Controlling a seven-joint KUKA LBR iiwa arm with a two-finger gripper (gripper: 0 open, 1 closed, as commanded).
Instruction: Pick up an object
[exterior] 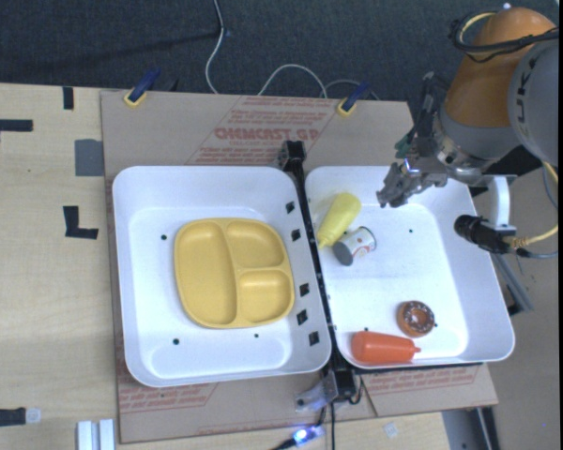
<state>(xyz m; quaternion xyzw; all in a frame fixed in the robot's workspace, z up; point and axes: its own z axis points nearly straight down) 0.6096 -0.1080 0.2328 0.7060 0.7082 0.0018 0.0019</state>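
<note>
I see the end effector (pixel 392 195) over the right bin's (pixel 450 251) far edge (finger state unreadable), yellow bottle (pixel 339 217) just left of it, doughnut (pixel 416 318) and carrot (pixel 383 348) well below.

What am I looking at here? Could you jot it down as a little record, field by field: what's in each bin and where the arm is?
left bin: yellow tray with three compartments
right bin: yellow bottle, small white cup, donut, orange carrot
bottle and cup: close together, near the divider
donut and carrot: near the front edge
arm: reaches in from the right
tool: above the back of the right bin, nothing seen between its fingers
under the bins: cardboard sheet
</note>
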